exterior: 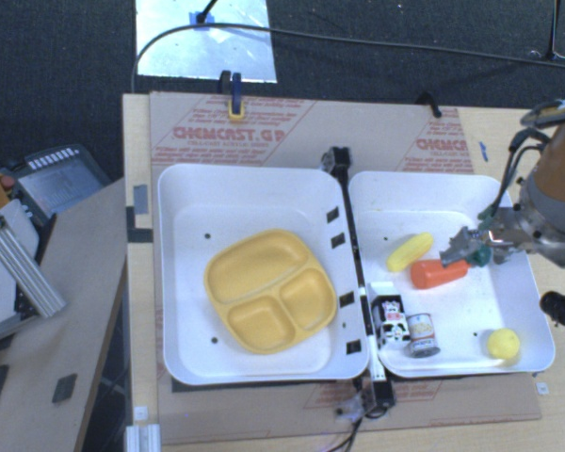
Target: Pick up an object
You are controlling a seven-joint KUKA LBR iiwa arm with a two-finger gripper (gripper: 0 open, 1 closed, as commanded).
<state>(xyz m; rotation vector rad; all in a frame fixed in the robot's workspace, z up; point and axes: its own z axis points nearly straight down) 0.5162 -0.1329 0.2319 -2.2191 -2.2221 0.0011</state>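
Two white bins: left bin (pixel 179 252) holds a yellow divided tray (pixel 268 290). Right bin (pixel 508 196) holds an orange carrot (pixel 439 272), yellow banana (pixel 410 250), small can (pixel 421 334), yellow lemon (pixel 503 344). My gripper (pixel 463 250) sits right at the carrot's right end; can't tell finger state.

Directly left of the gripper (pixel 463 250), the orange carrot (pixel 440 272) and yellow banana (pixel 410 250) crowd its path; bare bin floor (pixel 471 314) lies below the fingers, reaching the can (pixel 421 334) and lemon (pixel 503 344).
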